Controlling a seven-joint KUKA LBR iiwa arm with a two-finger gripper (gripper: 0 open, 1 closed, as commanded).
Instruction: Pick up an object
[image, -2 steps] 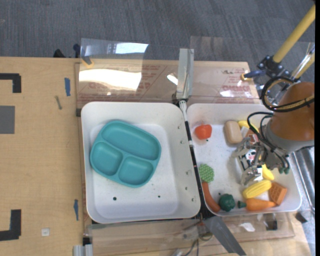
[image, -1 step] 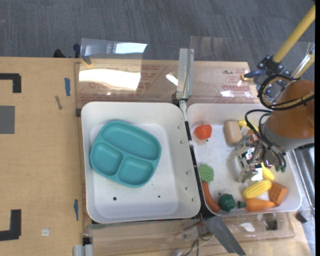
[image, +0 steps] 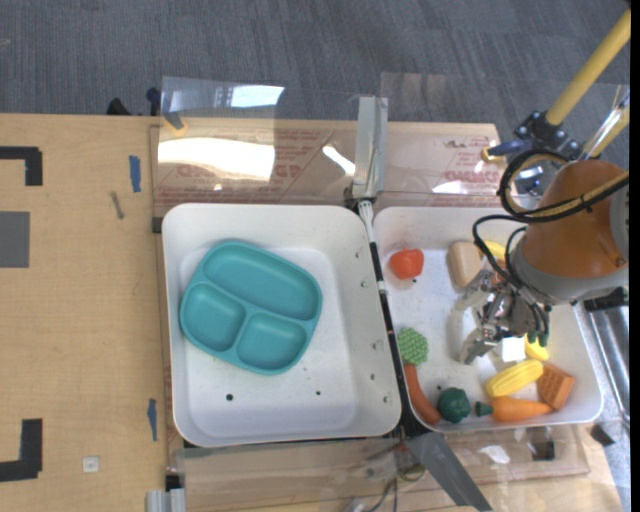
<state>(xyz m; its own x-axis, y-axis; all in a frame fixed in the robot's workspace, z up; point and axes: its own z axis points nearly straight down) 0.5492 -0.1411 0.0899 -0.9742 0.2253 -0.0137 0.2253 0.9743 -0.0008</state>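
In the right bin (image: 590, 400) lie several toy foods: a red-orange tomato (image: 405, 263), a beige bread piece (image: 464, 265), a green leafy piece (image: 412, 346), a dark green broccoli (image: 455, 403), a yellow corn cob (image: 513, 378) and an orange carrot (image: 520, 408). My gripper (image: 481, 338) hangs low in the middle of this bin. It is just below the bread and up-left of the corn. A small white piece (image: 513, 348) lies right beside it. I see nothing held in it.
The left bin (image: 200, 400) holds a teal divided plate (image: 250, 306). A red-orange long piece (image: 420, 396) lies along the right bin's left wall. An orange block (image: 556, 386) sits by the corn. The arm's orange band (image: 570, 230) overhangs the right bin's far right.
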